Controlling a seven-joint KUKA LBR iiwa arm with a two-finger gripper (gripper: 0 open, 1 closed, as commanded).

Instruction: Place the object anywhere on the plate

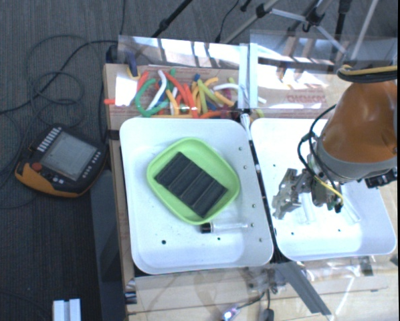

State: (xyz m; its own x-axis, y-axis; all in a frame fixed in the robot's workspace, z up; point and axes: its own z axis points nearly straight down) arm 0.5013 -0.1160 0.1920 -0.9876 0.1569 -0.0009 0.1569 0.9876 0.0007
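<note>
Dark ridged slab [190, 181] lying on the green plate [161, 162]

Its long axis runs diagonally toward the left bin's [140, 246] near-right corner. The gripper [290, 196] hangs over the right bin [360, 239]; finger spread unreadable. No legible writing.

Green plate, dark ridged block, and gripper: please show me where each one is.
green plate [161, 160]: camera view, on its bare left rim.
dark ridged block [190, 182]: camera view, middle of its top face.
gripper [285, 199]: camera view, at the fingertips, over the right bin.
</note>
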